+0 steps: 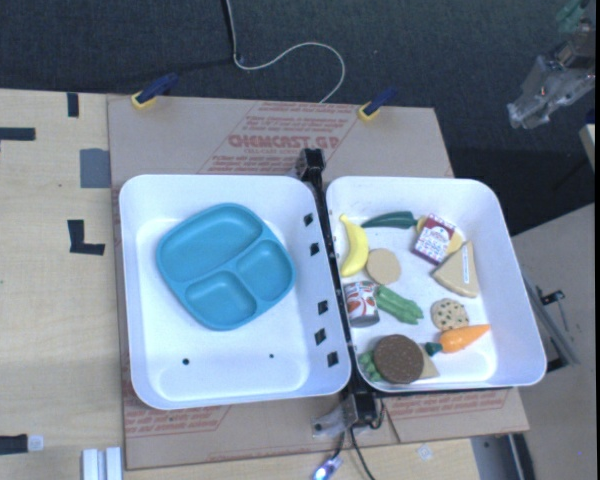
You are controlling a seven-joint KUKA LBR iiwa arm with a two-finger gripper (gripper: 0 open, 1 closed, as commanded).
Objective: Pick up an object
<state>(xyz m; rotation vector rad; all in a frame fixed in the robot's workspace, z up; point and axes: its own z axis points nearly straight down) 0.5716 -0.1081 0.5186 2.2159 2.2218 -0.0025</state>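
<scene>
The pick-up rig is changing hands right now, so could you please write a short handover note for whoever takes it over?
Gripper: up at the view's top right, off the bins and away from every object; finger state unreadable.
Right bin: toy food, including banana, small can, carrot, cookie and burger.
Left bin: blue divided plate.
Done: nothing picked yet.
Left: descend into the right bin, grasp one item, lift it.

Blue tray [225, 265], yellow banana [353, 246], orange carrot [464, 338], white bins [140, 298].
</scene>
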